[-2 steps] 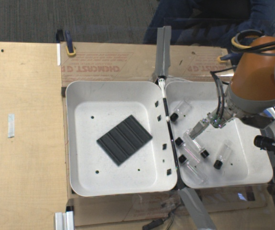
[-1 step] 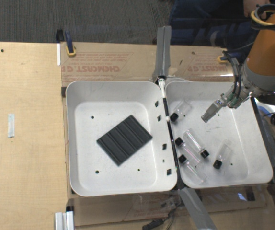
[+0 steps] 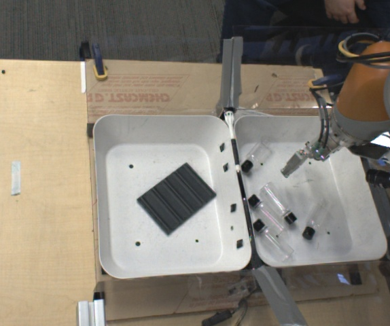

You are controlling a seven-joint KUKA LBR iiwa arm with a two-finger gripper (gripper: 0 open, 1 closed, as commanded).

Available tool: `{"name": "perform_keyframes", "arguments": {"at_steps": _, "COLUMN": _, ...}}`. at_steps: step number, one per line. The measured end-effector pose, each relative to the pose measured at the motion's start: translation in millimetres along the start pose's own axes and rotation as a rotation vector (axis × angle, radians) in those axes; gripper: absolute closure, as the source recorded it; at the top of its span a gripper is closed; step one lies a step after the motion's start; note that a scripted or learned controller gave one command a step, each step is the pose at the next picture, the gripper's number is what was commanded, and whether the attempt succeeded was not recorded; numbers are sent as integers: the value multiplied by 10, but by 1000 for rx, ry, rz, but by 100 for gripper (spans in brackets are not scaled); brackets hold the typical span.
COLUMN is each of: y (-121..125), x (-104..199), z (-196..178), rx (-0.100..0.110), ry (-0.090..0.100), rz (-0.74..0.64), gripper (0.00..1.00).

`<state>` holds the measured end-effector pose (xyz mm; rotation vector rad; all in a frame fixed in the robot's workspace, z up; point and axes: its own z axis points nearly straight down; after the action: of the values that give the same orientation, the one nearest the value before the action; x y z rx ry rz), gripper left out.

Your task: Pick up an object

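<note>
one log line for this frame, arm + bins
arm: over right bin | gripper: low, above bin floor, nothing seen held | right bin: clear vials with black caps | left bin: dark ribbed slab

A robotics lab: cardboard-lined bench point(image 3: 32, 182), white bins point(image 3: 113, 134), robot arm point(image 3: 365, 94).

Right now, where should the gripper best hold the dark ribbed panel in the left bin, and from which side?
Probably from above, across the dark ribbed panel: it lies flat and diagonal in the left bin, so only its long edges offer grip. The gripper would close across the narrower width, along the ribs.
</note>
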<state>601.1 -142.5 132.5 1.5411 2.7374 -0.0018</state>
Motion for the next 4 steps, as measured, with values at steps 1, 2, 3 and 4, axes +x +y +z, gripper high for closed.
{"name": "perform_keyframes", "arguments": {"at_steps": 1, "y": 210, "x": 801, "z": -629, "rx": 0, "ry": 1, "rz": -15, "gripper": 0}}
{"name": "perform_keyframes", "arguments": {"at_steps": 2, "y": -497, "x": 564, "z": -660, "rx": 0, "ry": 0, "rz": -63, "gripper": 0}}
{"name": "perform_keyframes", "arguments": {"at_steps": 3, "y": -151, "x": 271, "z": -1192, "rx": -1, "ry": -1, "rz": -97, "gripper": 0}}
{"name": "perform_keyframes", "arguments": {"at_steps": 4, "y": -39, "x": -513, "z": -1449, "rx": -1, "ry": -2, "rz": -96, "gripper": 0}}
